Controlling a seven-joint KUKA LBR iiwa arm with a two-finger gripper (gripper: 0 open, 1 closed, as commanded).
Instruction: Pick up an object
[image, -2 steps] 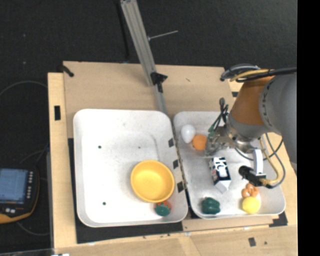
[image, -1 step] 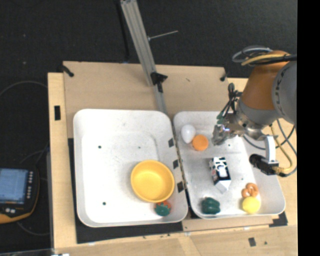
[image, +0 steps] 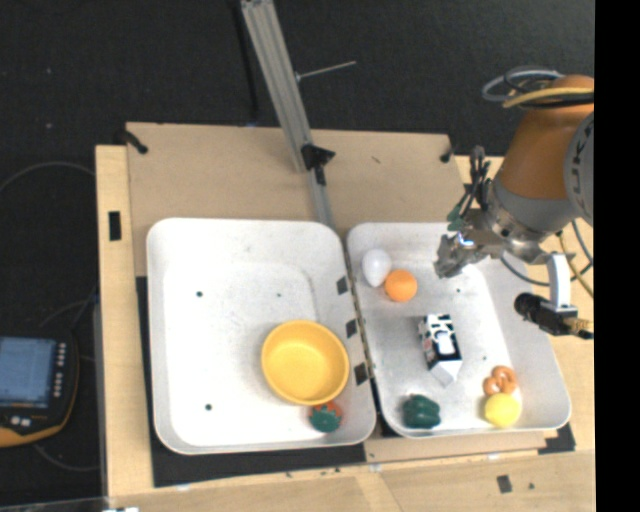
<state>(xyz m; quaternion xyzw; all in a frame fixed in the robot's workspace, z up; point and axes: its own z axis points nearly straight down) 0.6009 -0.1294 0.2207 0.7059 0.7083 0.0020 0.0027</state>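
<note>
From my remote seat I read this as the approach, with nothing picked yet. Nearest the lower edge of the frame sit the easy-to-miss pieces: a green lump (image: 421, 411) at the bottom of the right bin (image: 520, 405), a yellow ball (image: 502, 409) with an orange ring-shaped thing (image: 499, 380) just above it in the lower right corner, and a small dark green and red piece (image: 325, 416) tucked against the yellow bowl (image: 305, 361) in the left bin (image: 200, 330). Mid-bin lies a black-and-white carton (image: 441, 346), tilted, standing apart from its neighbours.

Farther up, the orange ball (image: 401, 286) is my likely target: round, smooth, matte, sitting right of centre in the frame, with a white egg-like thing (image: 375, 266) just beside it on the upper left. The pincer (image: 452, 258) hangs above the upper part of the right bin, a little to the right of that ball; I cannot tell how its tips are set.

To do this well I would shift left, centre over the ball, descend straight, and close across its widest part. A ball rolls, so off-centre contact could nudge it into the egg.
</note>
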